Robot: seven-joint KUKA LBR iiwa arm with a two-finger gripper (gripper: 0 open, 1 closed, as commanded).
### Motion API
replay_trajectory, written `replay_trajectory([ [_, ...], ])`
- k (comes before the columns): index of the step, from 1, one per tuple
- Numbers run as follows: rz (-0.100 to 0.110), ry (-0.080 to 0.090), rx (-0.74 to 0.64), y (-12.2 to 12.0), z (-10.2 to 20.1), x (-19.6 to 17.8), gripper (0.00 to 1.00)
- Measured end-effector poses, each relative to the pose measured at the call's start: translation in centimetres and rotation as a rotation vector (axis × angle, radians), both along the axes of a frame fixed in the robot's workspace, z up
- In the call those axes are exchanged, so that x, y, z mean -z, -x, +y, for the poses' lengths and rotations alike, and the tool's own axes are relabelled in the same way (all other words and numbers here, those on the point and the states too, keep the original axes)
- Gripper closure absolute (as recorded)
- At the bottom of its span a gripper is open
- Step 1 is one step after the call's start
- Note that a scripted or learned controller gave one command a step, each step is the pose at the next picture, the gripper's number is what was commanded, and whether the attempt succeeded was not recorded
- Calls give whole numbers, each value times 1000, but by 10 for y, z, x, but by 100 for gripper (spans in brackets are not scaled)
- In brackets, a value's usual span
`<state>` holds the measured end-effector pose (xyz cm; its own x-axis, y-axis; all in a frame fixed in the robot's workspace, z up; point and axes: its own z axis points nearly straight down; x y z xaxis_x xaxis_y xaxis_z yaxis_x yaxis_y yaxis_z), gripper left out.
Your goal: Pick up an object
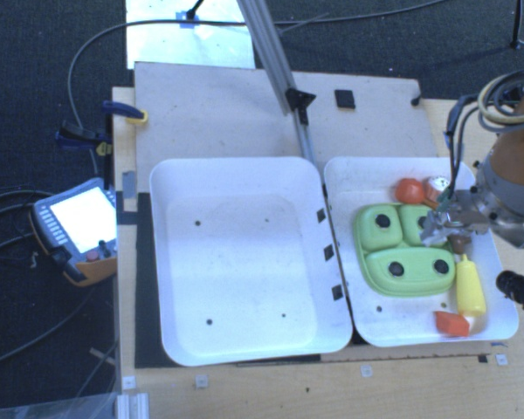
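Hand (443, 225) poised low in right bin (342, 234), finger spread impossible to tell. Directly beneath and leftward lay green sectioned tray (400, 251); yellow bottle (469, 288) just below, lengthwise toward the bin's near edge.

Green tray (404, 251), orange ball (410, 189), yellow object (470, 290) lie in right bin (371, 321)
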<state>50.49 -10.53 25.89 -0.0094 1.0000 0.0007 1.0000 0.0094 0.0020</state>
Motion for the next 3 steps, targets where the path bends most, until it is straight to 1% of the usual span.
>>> replay_trajectory([
  [1,1,-2,-1,4,52,15,100],
  [2,2,-1,-1,-3,102,24,100],
  [3,3,-2,-1,2,156,37,100],
])
